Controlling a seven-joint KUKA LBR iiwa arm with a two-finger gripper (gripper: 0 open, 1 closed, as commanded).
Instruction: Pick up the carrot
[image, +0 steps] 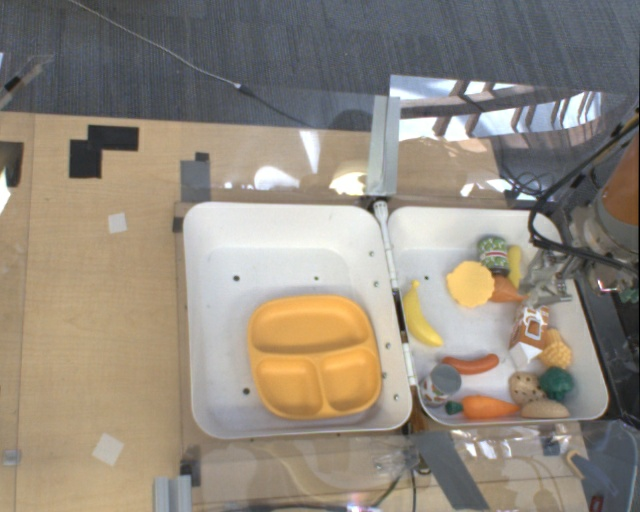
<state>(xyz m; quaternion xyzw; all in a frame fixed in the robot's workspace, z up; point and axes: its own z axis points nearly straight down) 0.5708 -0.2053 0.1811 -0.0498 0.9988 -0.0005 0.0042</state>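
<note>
Two bins: carrot lies flat at the right bin's near edge, beside a grey cup, gripper well apart, low over the bin's right-middle near a small carton, holding nothing visible.

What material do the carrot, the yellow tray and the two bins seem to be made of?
Carrot: probably moulded plastic, smooth, uniform orange.
Yellow tray: likely plastic, matte, with three moulded compartments.
Bins: seemingly white plastic, slightly glossy, with rounded corners.

Carrot in right bin (tray in left).
</note>
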